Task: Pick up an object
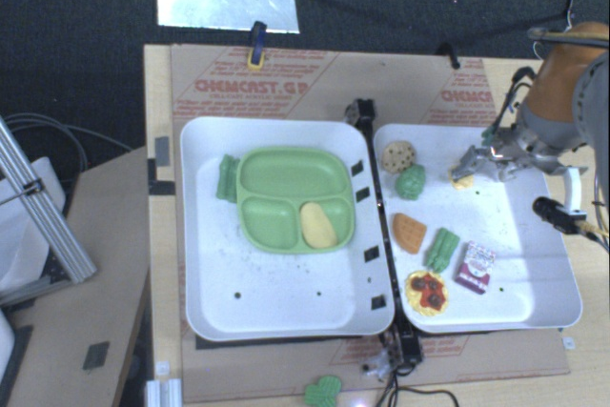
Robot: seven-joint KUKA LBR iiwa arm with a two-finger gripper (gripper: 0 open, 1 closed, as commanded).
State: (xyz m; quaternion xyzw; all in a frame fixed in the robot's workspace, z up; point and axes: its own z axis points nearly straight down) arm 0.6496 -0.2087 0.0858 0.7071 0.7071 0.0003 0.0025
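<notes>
Arm over right bin, gripper low near the bin's back, toys spread below it.

Left bin holds a green divided plate with a yellow lemon-like toy in its lower right compartment; a green leafy piece lies just beside the plate's left edge. Right bin holds a cookie, a green broccoli-like lump just below it, an orange slice, a green pod-like vegetable, a small purple-and-white carton, and a pizza-like disc with red topping at the front. Gripper tip sits beside a small yellowish bit; whether it's clenched or released, cannot tell. Nothing visibly grasped.
</notes>
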